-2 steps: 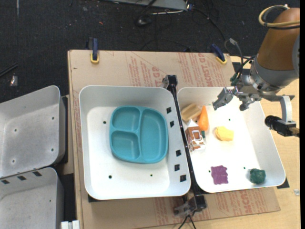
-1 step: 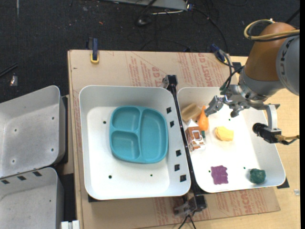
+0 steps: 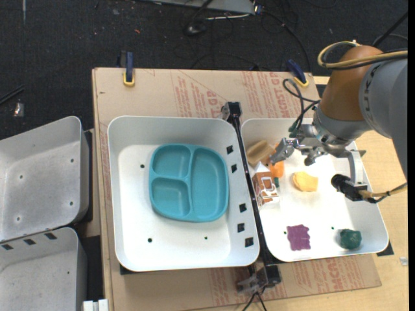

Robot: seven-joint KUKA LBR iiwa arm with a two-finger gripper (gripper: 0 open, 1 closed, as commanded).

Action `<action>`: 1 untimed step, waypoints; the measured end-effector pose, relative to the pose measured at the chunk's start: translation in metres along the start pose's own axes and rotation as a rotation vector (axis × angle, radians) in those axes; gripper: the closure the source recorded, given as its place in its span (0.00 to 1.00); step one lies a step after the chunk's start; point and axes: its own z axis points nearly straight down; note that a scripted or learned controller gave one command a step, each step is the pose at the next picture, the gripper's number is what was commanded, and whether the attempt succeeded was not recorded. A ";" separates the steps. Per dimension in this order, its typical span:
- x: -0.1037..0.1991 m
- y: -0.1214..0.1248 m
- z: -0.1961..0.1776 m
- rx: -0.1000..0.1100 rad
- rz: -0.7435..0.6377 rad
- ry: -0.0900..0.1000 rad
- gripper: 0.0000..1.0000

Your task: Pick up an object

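Smooth plastic tray point(image 3: 189, 182) (matt teal)

the arm point(image 3: 386, 89) was a thick, rounded grey tube with a glossy orange band point(image 3: 345, 76) above the wrist. a yellowish cable looped over the orange section, and thin dark cables hung beside it. the wrist ended in metal-grey hardware with small black parts and a black fitting.

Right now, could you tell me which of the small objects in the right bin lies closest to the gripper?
The small orange piece, directly below the gripper. The yellow lump, purple piece and green ball lie farther off.
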 end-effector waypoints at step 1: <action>0.001 -0.001 0.044 0.000 0.000 0.000 0.00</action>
